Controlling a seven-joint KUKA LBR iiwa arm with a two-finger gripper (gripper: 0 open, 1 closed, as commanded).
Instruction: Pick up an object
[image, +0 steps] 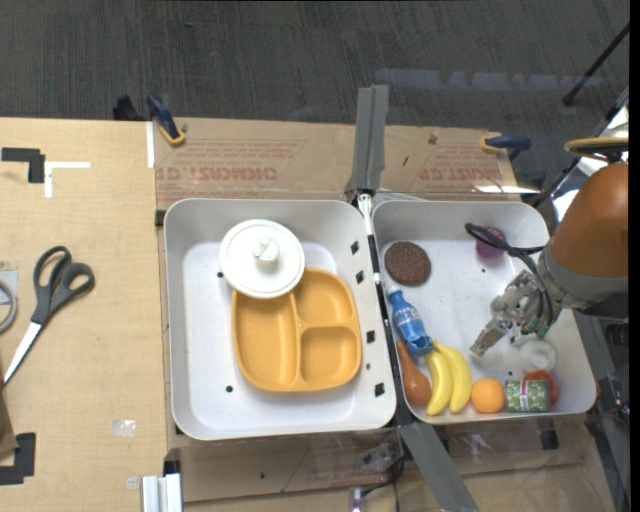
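My gripper (493, 324) hangs low over the right bin (455, 225), above bare white floor near its right side, and it looks open with nothing between its fingers. Just below and to its right lies a clear cup (537, 356). Along the bin's front edge sit a green and red can (527, 393), an orange (487, 396) and two bananas (447, 378). A blue bottle (408, 321) lies by the left wall with a brown pear-shaped thing (414, 377) below it. A brown disc (407, 262) and a purple object (489, 243) are at the back.
The left bin (190, 330) holds an orange divided plate (297, 332) and a round white lid (262, 257). Scissors (48, 290) lie on the bench at the far left. The arm's orange band (595, 225) overhangs the right bin's right wall.
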